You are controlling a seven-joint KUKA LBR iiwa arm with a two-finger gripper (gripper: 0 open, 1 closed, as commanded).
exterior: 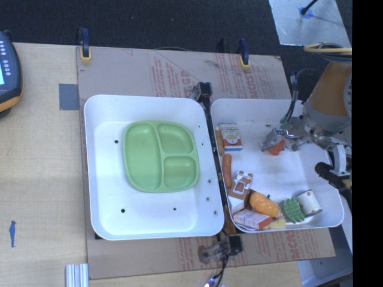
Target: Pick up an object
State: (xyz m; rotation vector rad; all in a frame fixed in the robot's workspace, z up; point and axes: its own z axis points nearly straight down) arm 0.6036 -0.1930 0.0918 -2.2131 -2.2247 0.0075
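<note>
Camera view looks down on two white bins side by side, and we see the arm (326, 100) reaching in from the right over the right bin (281, 106). Its gripper (274, 143) sits low above the upper middle of that bin, fingers nearly together around a small red object (275, 149) that shows between the tips; we judge it pinched there, though the grip is small in frame. We cannot tell whether the object is lifted or touching the bin floor.

Along the right bin's left wall we see a small carton (230, 136) and below it a sausage (227, 170). A brown packet (240, 184) lies just beside the sausage. Near the lower edge sit an orange piece (264, 204), a pink box (251, 219), a green ridged item (292, 210) and a can (309, 201), the last two touching.

We find a green divided plate (160, 156) lying flat in the left bin (102, 208), well apart from the gripper.
</note>
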